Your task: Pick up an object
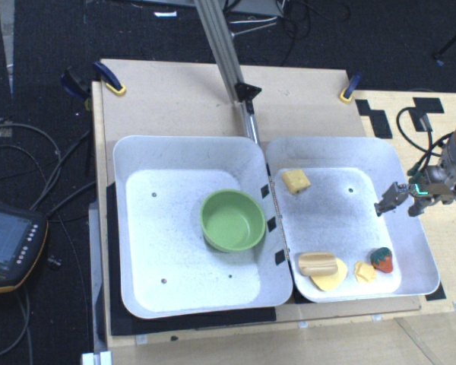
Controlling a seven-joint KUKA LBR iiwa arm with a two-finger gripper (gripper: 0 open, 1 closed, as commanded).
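Observation:
My gripper (401,202) hangs over the right edge of the right bin (342,152), its dark fingers spread open with nothing between them. Below it, near the bin's front right corner, lies a red strawberry-like toy (381,260) beside a small yellow piece (364,272). A tan bun-shaped toy (317,262) rests against a yellow rounded piece (330,280) at the bin's front. A yellow block (295,180) sits at the back left of this bin, far from the gripper. A green bowl (232,220) stands upright in the left bin (137,158).
A slanted metal pole (220,40) reaches down to the seam between the two bins. Blue and yellow clamps (110,80) (350,87) sit at the bench's back corners. A handheld pendant (7,245) lies on the floor at the left.

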